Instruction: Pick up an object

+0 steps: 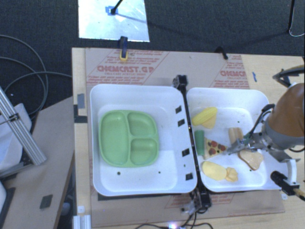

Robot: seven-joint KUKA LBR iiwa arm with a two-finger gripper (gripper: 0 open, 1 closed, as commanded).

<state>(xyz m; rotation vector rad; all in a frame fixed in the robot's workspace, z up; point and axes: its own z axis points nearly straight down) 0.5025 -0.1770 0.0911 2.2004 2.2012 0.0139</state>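
Low over the right bin (257, 99), the end effector (244, 145) sits among the toy food, but its fingers are too small and too tangled with the wrist hardware to make out, so how wide it stands and whether it has hold of anything cannot be told.

From the left: the left bin (109, 97) carries a green divided tray (128, 138). Across the divider, the right bin holds a green block (199, 141) against its left wall, a yellow corn-like piece (205, 116) above it, a small pizza slice with red dots (215, 148), two yellow pieces (218, 171) near the front, a tan block (234, 134) and a tan bread-like piece (252, 160) just beside the tool.

Judging by this, the pick is not yet done: every object appears to rest on the bin floor, none lifted. The approach looks complete; closing and raising remain.
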